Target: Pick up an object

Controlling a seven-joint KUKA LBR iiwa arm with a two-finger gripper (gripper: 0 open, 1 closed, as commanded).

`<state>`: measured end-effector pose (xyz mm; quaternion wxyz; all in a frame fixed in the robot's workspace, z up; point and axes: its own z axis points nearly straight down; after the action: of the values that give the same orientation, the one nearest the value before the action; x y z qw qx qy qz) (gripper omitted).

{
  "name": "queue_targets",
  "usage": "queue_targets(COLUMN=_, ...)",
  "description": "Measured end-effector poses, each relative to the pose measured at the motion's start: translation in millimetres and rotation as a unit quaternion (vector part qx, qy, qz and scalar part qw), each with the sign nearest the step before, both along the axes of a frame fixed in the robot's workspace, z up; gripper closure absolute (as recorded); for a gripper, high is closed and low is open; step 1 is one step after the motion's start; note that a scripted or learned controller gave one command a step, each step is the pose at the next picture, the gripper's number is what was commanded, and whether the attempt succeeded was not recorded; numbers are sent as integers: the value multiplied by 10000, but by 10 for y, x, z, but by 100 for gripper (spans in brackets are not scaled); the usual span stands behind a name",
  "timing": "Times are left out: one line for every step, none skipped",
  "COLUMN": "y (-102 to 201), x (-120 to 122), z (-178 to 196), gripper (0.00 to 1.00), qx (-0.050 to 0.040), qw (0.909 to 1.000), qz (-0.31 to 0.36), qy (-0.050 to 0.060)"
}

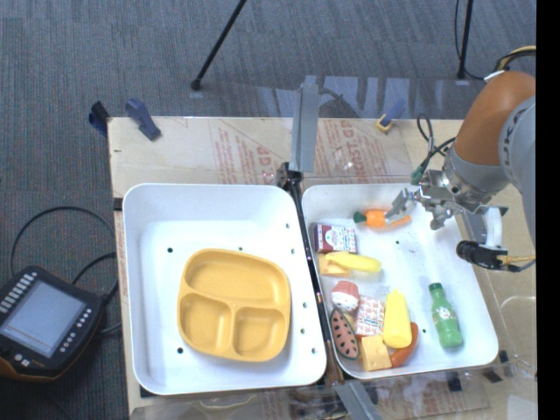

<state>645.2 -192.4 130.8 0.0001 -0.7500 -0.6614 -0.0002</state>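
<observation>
Yellow tray [234,304] fills my left bin [149,226]; toy food crowds the right bin [477,300]; hand [422,201] hovers released beside the carrot [378,219].

Yellow tray [234,316], green bottle [444,317], orange carrot [380,219]

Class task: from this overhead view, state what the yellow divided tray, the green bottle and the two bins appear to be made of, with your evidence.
Yellow divided tray: probably moulded plastic, matte, uniform colour with rounded compartment edges. Green bottle: likely glossy plastic, judging by its sheen and toy-like look. Left bin and right bin: smooth white plastic, seemingly, with soft rounded rims and faint highlights.
</observation>
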Motion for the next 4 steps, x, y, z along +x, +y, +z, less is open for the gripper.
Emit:
queue_targets(y=58, x=-13, z=-465, gripper=0, qx=8, qw=10000, qz=-51, qy=40)
queue_targets(y=-77, x=-20, z=-98, gripper=0, qx=1, qw=9868, qz=-1621, qy=11)
queue_targets(y=-8, x=-49, z=-422, gripper=0, qx=-3, qw=9869, qz=-1609, qy=80)
queue_targets(y=-52, x=-31, z=-447, gripper=0, qx=40, qw=9903, qz=-1382, qy=110)
